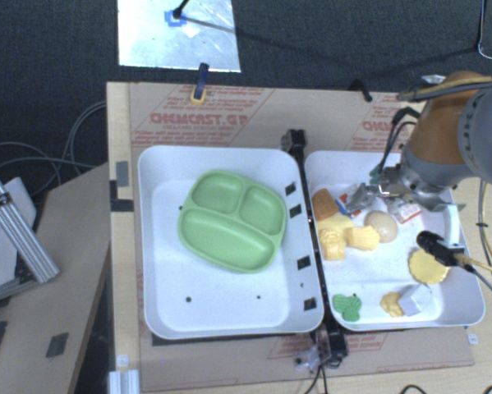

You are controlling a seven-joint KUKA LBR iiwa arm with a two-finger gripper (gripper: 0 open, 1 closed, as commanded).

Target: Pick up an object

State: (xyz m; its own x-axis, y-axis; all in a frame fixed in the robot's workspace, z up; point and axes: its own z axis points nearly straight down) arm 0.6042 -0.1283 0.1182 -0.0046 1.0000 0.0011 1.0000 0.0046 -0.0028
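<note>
Pale egg-like obj (383, 225) by gripper (362, 195)

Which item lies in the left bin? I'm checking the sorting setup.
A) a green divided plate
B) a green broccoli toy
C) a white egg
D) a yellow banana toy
A: the green divided plate lies alone in the left bin; the small toys sit in the right bin.
</note>
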